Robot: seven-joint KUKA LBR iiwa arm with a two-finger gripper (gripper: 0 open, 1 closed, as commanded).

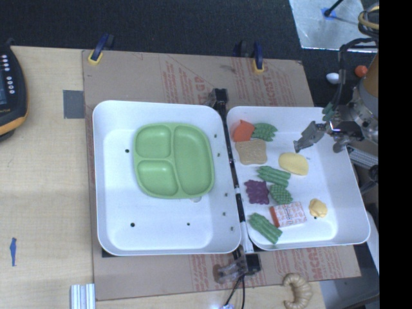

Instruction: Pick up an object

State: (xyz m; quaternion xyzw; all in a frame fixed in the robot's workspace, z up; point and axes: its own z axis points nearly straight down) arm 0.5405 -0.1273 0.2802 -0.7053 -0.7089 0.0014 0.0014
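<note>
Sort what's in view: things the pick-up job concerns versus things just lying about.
Job:
claw
right bin of toy food: yellow piece, purple grapes, toast slice

Lying about:
green divided plate in left bin
blue clamps
handheld controller

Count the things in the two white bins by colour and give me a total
Green: 5, the divided plate and four textured green pieces
Yellow: 2
Orange: 1
Tan: 1
Purple: 1
Red and white packet: 1
Total: 11
</note>
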